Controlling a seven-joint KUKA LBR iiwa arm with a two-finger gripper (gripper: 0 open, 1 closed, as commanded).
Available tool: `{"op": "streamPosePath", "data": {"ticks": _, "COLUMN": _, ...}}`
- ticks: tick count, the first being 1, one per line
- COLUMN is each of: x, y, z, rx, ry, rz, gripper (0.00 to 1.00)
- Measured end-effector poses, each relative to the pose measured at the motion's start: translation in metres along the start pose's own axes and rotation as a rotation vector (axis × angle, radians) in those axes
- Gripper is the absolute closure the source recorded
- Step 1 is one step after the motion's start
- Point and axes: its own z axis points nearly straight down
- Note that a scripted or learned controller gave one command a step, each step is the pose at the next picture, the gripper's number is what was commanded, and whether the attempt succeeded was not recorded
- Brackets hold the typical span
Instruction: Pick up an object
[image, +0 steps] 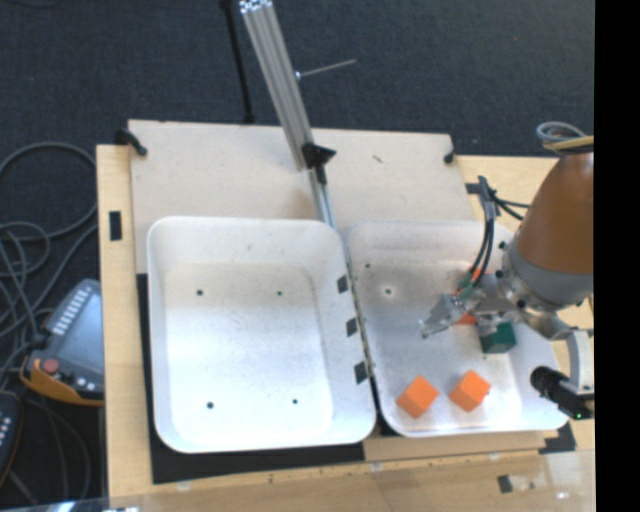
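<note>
Since the arm comes in from the right, I've got the gripper (452, 318) low over the right bin (400, 250), fingers pointing left. Can't tell if they're spread or closed; nothing visibly between them. Targets: two orange blocks, left block (418, 396) and right block (470, 390), near edge of that bin, just apart. A green piece (500, 337) sits tucked under the wrist, partly hidden, awkward to reach. Left bin (170, 300) isn't in the way.

left bin (250, 330) open, orange blocks (418, 396) crowd right bin (400, 270)
</note>
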Motion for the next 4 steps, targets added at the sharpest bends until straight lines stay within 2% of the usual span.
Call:
{"op": "streamPosePath", "data": {"ticks": 1, "x": 0.015, "y": -0.012, "z": 0.143, "rx": 0.001, "ry": -0.003, "rz": 0.001, "gripper": 0.00}}
{"op": "streamPosePath", "data": {"ticks": 2, "x": -0.012, "y": -0.012, "z": 0.143, "rx": 0.000, "ry": 0.000, "rz": -0.003, "gripper": 0.00}}
{"op": "streamPosePath", "data": {"ticks": 3, "x": -0.004, "y": 0.092, "z": 0.144, "rx": -0.001, "ry": 0.000, "rz": -0.008, "gripper": 0.00}}
{"op": "streamPosePath", "data": {"ticks": 4, "x": -0.059, "y": 0.078, "z": 0.130, "rx": 0.006, "ry": 0.017, "rz": -0.016, "gripper": 0.00}}
